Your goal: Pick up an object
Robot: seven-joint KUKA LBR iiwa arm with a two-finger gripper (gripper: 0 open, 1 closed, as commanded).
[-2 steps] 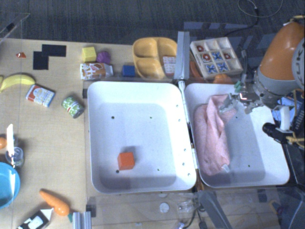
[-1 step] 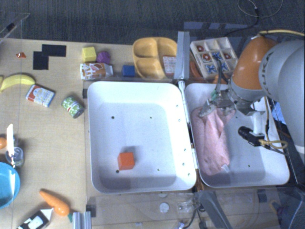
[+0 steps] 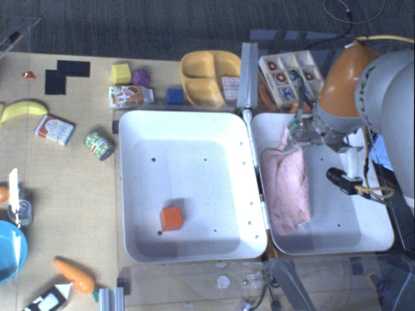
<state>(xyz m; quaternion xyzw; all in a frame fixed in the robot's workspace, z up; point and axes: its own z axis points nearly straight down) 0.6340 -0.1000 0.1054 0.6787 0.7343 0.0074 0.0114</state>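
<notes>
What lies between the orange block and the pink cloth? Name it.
In the camera view, bare white bin floor, then the two bins' adjoining rims, separate the orange block from the pink cloth.

Light wood bench [image 3: 78, 206] fills left & centre, w/ black tape marks [image 3: 65, 75] near its far edge. Dark grey ribbed carpet [image 3: 162, 11] beyond the bench. Thin cable loop [image 3: 347, 8] on carpet, top right. Even, soft light

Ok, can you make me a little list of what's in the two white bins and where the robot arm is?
left bin: one orange block, near the front left corner
right bin: pink cloth, lying along the left side
arm: reaches in from the right, over the right bin's back edge
end effector: at the cloth's top end; whether it grips the cloth can't be told
</notes>
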